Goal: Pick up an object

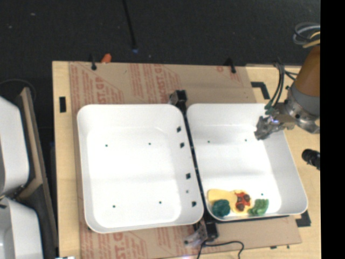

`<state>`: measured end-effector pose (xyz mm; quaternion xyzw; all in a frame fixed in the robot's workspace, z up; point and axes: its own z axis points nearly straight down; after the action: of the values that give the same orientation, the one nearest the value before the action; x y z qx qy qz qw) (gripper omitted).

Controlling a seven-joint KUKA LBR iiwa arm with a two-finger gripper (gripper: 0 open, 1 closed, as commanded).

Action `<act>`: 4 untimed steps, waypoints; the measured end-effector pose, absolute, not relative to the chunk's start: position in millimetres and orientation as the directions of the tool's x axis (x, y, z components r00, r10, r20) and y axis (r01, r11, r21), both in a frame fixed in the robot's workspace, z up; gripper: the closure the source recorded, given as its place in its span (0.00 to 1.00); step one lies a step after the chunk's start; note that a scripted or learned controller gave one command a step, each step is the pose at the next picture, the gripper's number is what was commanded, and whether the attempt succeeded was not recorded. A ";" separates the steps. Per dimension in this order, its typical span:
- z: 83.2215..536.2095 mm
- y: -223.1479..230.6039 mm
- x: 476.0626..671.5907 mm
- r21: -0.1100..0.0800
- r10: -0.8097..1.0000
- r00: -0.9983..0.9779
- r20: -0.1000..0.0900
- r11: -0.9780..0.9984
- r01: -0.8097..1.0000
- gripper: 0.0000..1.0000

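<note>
Two shallow white bins sit side by side on the tabletop (62,144), on a brown cardboard sheet (129,85) whose red printed lettering is too small to read. The left bin (135,166) lies well away from the tool, beyond the black divider between the bins. The right bin (237,155) has a broad bare floor from its far wall down to the objects. The grey arm (307,90) reaches in from the right, and its tool (264,127) hangs over the right bin's far right edge; whether it is open or closed cannot be told. Well below the tool, against the bin's near wall, lies a cluster: a yellow piece (221,196), a teal lump (220,208), a red-and-dark item (242,199) and a green piece (260,206), touching or nearly touching one another.
</note>
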<state>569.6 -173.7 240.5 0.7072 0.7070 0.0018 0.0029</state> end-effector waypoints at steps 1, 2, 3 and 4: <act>248.3 -174.4 569.8 0.001 1.000 0.000 0.000 0.000 1.000 1.00; 247.4 -112.7 578.9 0.001 1.000 -0.005 0.001 0.005 1.000 1.00; 236.6 -63.1 585.5 0.000 1.000 -0.004 0.001 0.004 1.000 1.00; 242.5 -21.1 594.7 0.001 1.000 -0.003 0.001 0.003 1.000 1.00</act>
<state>594.7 -21.1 242.5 0.7061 0.7081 0.0006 0.0000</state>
